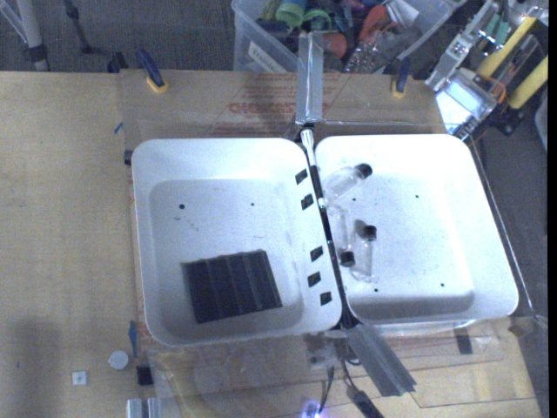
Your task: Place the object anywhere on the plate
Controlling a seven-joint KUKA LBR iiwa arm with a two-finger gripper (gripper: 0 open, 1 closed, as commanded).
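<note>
A black ridged rectangular plate lies flat in the front part of the left bin. In the right bin, close to the divider, lie two clear plastic objects. One is a small clear bottle with a black cap, lying on its side at the back left. The other is a clear piece with black ends, lying a little nearer the front along the left wall.
A metal strip runs from the back down to the divider between the bins. Behind it stands a clear tub of colourful items. Blue clamps hold the board at the back. Small parts lie on the bench at the front left.
</note>
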